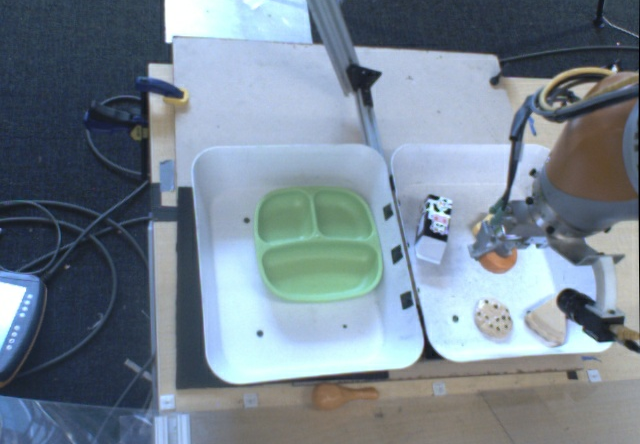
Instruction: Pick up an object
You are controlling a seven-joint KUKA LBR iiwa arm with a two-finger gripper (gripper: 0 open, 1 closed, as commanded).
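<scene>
In the right bin (455, 167), a shallow white plastic tray with rounded corners, the hand (497, 237) is lowered over a small orange rounded object (497, 258) near the bin's middle. The orange object lies directly under the metal hand parts and appears to touch them; whether it sits between the fingers cannot be told, nor whether the hand is spread or pressed together. The arm (590, 167), with its broad orange band, enters from the right edge.

Left of the orange object stands a small boxy carton (434, 228), white with black cow-pattern patches, slightly tilted, close to the bin's left wall. Toward the near side lie a round tan cookie (492, 319) with dark specks and, just right of it, a wedge-shaped slice of bread (545, 321), pale with a brown crust. The two are near each other but apart.

The left bin (225, 262), of the same white plastic, holds a light green divided plate (318, 243) with three compartments and smooth rounded corners, lying flat near the bin's centre.

On the counter (270, 92), a pale flat board, a small tan pear-shaped object (344, 395) lies in front of the bins' near edge.
</scene>
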